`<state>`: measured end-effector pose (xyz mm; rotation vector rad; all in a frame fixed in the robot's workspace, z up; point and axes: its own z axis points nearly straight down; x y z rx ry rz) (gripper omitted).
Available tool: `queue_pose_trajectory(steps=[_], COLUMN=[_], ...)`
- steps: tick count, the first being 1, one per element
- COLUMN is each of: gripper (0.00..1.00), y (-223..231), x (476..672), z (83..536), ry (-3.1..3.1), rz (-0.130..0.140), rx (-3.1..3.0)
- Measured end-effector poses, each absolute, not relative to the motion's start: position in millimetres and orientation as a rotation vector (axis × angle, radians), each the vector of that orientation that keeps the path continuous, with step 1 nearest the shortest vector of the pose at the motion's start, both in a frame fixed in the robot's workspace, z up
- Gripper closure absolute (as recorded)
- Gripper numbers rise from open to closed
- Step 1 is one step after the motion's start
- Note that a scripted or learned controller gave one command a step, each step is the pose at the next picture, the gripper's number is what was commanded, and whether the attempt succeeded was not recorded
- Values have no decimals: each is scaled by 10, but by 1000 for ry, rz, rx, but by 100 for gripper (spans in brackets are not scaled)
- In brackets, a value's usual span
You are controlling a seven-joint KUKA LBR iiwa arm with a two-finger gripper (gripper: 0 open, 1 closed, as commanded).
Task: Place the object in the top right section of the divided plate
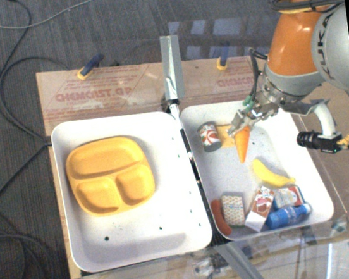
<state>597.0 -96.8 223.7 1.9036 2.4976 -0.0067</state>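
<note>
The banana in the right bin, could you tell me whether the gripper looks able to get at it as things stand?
Probably yes. The banana lies bare on the bin floor with nothing on top, and the gripper is just above it by the carrot; the carton nearby may crowd one side.

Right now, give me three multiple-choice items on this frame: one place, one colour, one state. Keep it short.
1. Where is the plate? A left bin B right bin C bench
2. What colour is the plate? A white B blue C yellow
3. What state is the carrot in? A on the plate B under the gripper in the right bin C on the floor

Key: 1 A, it lies in the left bin. 2 C, it is yellow all over. 3 B, its top end is at the gripper, its tip points down.
</note>
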Motion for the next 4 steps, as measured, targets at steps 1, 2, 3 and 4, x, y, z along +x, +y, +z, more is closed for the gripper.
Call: queue_pose_trajectory(steps=[1, 2, 3, 4], gripper=[100, 100, 100, 100], y=[-226, 509, 206, 840], x=[6480, 6463, 6178, 6187], z=[1887, 2136, 1829, 1829], ry=[2559, 2712, 2731, 2746], rz=[-3, -1, -4, -2], rx=[1823, 1581, 1555, 1530])
